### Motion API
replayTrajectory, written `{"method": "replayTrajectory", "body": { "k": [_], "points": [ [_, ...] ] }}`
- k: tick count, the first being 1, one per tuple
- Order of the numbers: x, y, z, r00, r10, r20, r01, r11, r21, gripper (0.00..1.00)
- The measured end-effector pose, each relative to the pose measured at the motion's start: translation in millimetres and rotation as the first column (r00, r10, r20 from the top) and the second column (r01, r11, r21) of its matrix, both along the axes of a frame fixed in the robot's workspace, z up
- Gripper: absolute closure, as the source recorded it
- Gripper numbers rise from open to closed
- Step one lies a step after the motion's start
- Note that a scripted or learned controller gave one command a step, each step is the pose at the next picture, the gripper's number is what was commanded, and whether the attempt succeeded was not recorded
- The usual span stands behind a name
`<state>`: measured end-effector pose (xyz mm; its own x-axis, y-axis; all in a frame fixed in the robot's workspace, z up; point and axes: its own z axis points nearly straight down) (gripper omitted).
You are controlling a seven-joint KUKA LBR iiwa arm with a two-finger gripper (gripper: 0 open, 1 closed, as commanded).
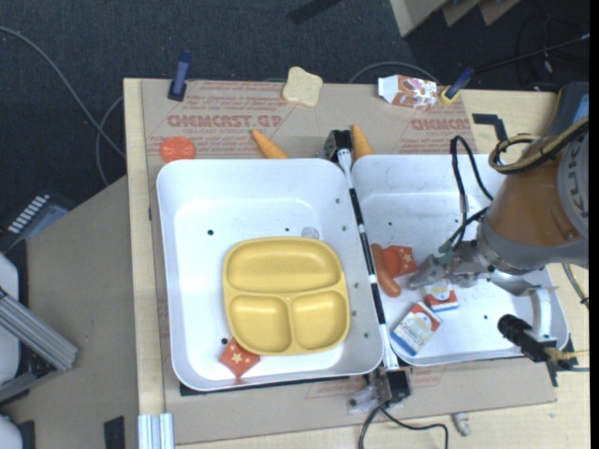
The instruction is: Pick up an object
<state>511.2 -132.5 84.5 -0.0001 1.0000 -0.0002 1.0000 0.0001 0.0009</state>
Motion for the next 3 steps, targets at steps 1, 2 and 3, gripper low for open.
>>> {"method": "replayTrajectory", "body": {
  "k": [1, 2, 3],
  "points": [
    [-33, 17, 0, 1.000, -0.001, -0.003, 0.001, 1.000, 0.002, 0.00],
    [-4, -39, 35, 1.000, -0.001, 0.000, 0.001, 1.000, -0.001, 0.00],
    [-15, 11, 10, 1.000, 0.001, -0.004, -0.001, 1.000, 0.002, 0.00]
  ]
}}
